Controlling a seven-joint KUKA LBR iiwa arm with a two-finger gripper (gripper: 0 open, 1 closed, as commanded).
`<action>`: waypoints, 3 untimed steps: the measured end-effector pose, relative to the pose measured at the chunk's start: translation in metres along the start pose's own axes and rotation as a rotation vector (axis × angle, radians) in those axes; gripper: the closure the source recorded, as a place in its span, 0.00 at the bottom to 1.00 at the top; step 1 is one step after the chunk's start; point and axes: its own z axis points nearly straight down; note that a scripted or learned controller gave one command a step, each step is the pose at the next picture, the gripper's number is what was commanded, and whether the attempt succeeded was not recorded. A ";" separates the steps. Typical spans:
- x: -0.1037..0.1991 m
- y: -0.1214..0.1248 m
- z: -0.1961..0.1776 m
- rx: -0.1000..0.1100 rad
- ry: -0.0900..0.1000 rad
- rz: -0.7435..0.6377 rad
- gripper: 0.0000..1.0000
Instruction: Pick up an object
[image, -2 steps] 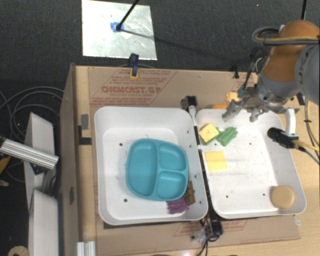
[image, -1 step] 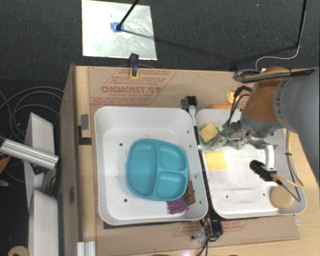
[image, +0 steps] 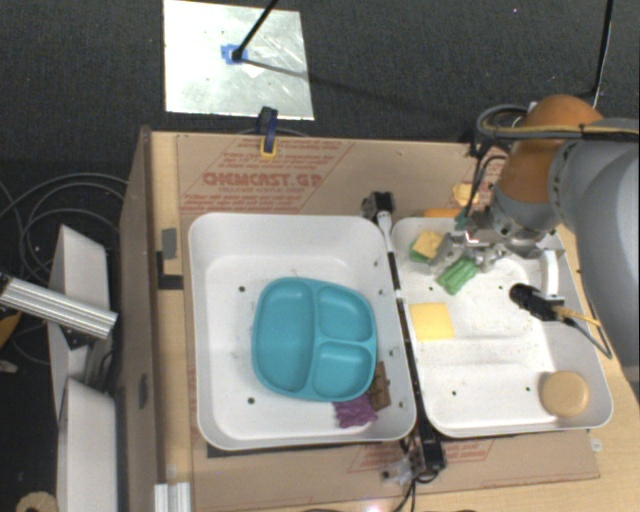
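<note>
Camera view: the gripper (image: 472, 250) sits low over the upper left of the right bin (image: 490, 375), right at a green block (image: 456, 276). Whether it is spread or pinching cannot be told. A yellow block (image: 427, 245) lies close by, near the bin's left wall. A yellow square (image: 432, 322) lies lower, and a tan disc (image: 565, 392) sits in the lower right corner, with bare floor between them.
</note>
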 end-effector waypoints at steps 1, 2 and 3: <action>0.023 -0.032 -0.016 -0.031 -0.007 0.008 0.00; 0.022 -0.030 -0.027 -0.037 -0.008 0.007 1.00; 0.003 -0.085 -0.067 -0.032 -0.009 0.012 1.00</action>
